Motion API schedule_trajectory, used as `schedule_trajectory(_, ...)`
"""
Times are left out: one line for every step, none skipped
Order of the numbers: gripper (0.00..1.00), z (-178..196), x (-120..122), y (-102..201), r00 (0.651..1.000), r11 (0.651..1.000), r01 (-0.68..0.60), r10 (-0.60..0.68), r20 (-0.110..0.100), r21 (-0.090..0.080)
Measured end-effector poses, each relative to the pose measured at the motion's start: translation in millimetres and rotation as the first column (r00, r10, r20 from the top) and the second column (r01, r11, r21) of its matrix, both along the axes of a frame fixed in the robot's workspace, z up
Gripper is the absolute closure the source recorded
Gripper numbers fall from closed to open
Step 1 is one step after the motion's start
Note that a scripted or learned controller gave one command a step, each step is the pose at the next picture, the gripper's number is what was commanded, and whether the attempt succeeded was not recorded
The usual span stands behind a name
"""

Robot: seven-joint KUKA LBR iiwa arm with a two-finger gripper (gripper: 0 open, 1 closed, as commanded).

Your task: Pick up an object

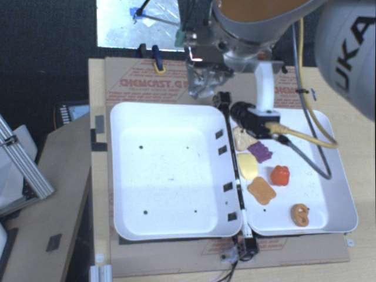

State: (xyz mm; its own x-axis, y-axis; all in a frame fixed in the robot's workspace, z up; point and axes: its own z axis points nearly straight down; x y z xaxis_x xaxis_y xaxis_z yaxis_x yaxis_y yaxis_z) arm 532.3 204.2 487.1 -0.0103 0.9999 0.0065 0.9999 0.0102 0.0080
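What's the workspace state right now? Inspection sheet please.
Surface: bench with cardboard sheet under left bin and right bin.
Job's things: in right bin, purple piece, yellow piece, red piece, orange piece, pretzel-like piece.
Clutter: nothing seen.
Gripper: gripper above the bins' far edge; fingers unclear.
Cables: yellow hose and grey cable over right bin.
Surroundings: aluminium rail at left.

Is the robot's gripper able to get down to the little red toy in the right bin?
Probably yes. The red toy lies in the open in the right bin, apart from the orange piece and purple piece, nothing on top. The gripper is up beyond the bins' far edge.
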Motion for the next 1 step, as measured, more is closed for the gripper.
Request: schedule_trajectory(1.00, 28.6, -26.3, 8.3, 1.000, 1.000, 0.004, -0.004, -0.003, -0.003)
